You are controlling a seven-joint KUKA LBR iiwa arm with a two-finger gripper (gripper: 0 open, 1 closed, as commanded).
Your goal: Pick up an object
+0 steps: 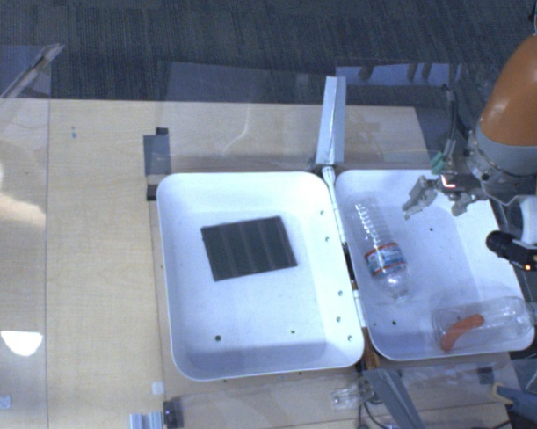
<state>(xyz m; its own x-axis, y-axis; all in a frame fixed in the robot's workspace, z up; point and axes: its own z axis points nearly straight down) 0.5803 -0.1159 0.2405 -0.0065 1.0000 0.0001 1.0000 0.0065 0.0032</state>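
Light wooden counter [95, 286] with dark carpet beyond its far edge; two shallow white bins sit on it side by side, touching along a central divider. Left white bin [255, 342] holds one flat dark grey ribbed rectangular pad [249, 248], lying slightly skewed in the upper-middle of the tray. Right white bin [482, 272] holds two items: a clear plastic water bottle with a blue-red label [381, 252], lying on its side near the bin's left wall, cap end pointing away from camera; and a clear plastic bottle with something orange inside [483, 322], lying on its side at the near right corner. Grey arm with orange band [515, 95] comes in from the right. Claw [435, 197] hovers over the far part of the right bin, fingers spread wide, nothing between them. It sits up and right of the water bottle, not touching it.
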